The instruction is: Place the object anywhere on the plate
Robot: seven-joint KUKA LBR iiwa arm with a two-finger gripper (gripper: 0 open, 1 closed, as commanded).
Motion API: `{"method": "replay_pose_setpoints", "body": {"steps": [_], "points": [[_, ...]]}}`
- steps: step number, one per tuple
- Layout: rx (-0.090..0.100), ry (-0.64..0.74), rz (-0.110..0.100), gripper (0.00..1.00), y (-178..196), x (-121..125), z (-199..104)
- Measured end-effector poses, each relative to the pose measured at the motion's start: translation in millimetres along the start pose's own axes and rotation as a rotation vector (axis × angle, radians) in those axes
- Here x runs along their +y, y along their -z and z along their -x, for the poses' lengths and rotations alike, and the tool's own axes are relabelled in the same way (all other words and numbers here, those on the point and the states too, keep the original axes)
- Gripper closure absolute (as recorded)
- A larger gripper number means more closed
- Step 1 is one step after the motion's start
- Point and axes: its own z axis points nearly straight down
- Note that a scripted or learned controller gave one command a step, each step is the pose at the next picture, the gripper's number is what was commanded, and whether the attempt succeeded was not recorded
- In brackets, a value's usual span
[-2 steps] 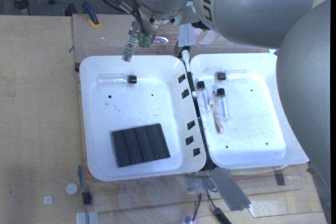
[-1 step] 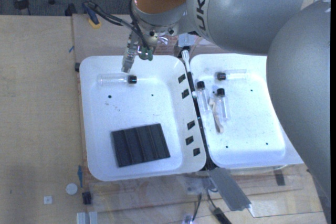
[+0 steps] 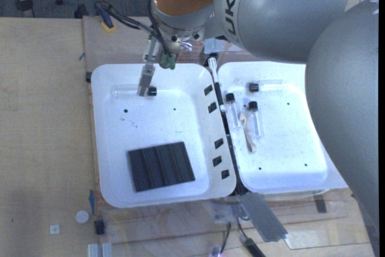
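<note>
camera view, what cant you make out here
- Gripper over the left bin: too small to tell if it grips the clear tube.
- Clear tubes in the right bin: see-through, count unsure.
- Right bin's far right rim: hidden by the arm.
- Black plate: fully visible.

The ribbed black rectangular plate (image 3: 161, 166) fills the near part of the left white plastic bin (image 3: 108, 147), with bare floor all around it and toward the far wall. In the right white bin (image 3: 301, 171), clear black-capped tubes (image 3: 252, 117) crowd the far left portion; its near half lies open.
</note>
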Motion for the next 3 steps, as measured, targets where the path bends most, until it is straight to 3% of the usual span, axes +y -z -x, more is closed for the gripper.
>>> {"method": "replay_pose_setpoints", "body": {"steps": [1,2,3], "points": [[-0.005,-0.001,0.005,1.00,12.0,0.8,1.0],[-0.005,-0.002,0.005,0.00,11.8,0.6,1.1],[-0.010,-0.003,0.011,1.00,23.8,1.3,2.3]]}}
